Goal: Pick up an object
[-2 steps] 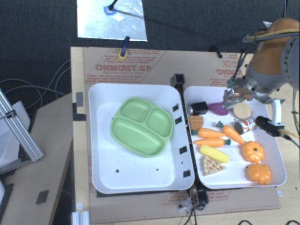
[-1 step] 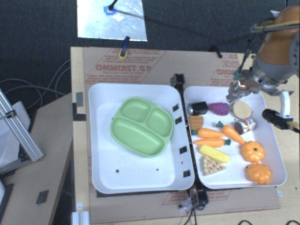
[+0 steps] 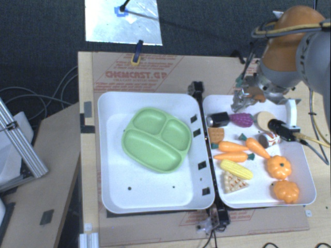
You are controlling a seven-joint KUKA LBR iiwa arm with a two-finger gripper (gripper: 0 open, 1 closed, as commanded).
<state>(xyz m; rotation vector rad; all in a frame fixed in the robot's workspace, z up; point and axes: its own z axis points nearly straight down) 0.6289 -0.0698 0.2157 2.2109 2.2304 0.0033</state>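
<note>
Purple and knobbly, the toy grape cluster (image 3: 241, 120) lies at the back of the right bin (image 3: 310, 182), just below and beside the fingers (image 3: 239, 103), and looks the likeliest thing to be taken. It appears to be moulded plastic: light, stiff enough to keep its shape under a squeeze, and bumpy enough to give the fingers some bite. Its short axis, across the middle, seems the best place to close on it, since the ends taper and could squirt out.

Touching or nearly touching it on the side away from the arm is a dark cylinder (image 3: 219, 119), smooth and probably slippery, which could get nudged or caught along with the grapes. Further from the fingers, toward the front of the bin, lie two carrots (image 3: 243, 147), a corn cob (image 3: 236, 169), a waffle-like wedge (image 3: 232, 183) and two small pumpkins (image 3: 282, 177); all look like light, hard play food, rounded and apt to roll.

The fingers hang low over the bin's back edge. Whether they are apart or together cannot be told, as they are small and blurred against the bin wall; nothing is seen between them.

Well away from the fingers, the left bin (image 3: 111, 190) holds a green divided plate (image 3: 156, 138). Both bins sit on the surface (image 3: 103, 71).
</note>
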